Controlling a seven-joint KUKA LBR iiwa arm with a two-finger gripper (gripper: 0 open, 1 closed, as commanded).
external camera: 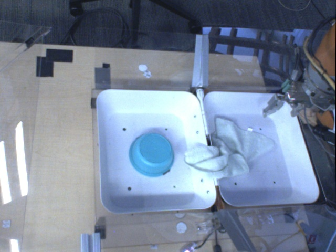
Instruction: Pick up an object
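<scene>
At bench centre: two shallow white bins set side by side, left bin [110, 193] and right bin [294, 188], meeting along a shared middle edge.

Left bin, middle of floor, slightly toward near edge: blue bowl [152, 154], round, apparently mouth-down, alone and well apart from the walls.

Across the shared edge: pale cloth [231, 148], crumpled, bulk lying in the right bin near its left wall, one folded end draped over the divider into the left bin's right side, near the bowl but not touching it.

Above the right bin's far right corner: gripper [275, 105] on grey arm with orange band [315, 43], high over the bin, well apart from cloth and bowl. Nothing between the fingers; whether spread or pressed together cannot be told at this size and angle.

Task status, as judged: no object picked yet; cloth the nearer candidate, bowl the farther.

Risks, as judged:
- Cloth: soft and bunched, likely to yield only a top fold to a pinch, then slip free; draped end may snag on the divider during a lift.
- Bowl: smooth curved back offers little to pinch; fingers likely to slide off or push it across the floor.
- Descent near the bin wall or divider: possible finger strike on the rim.
</scene>
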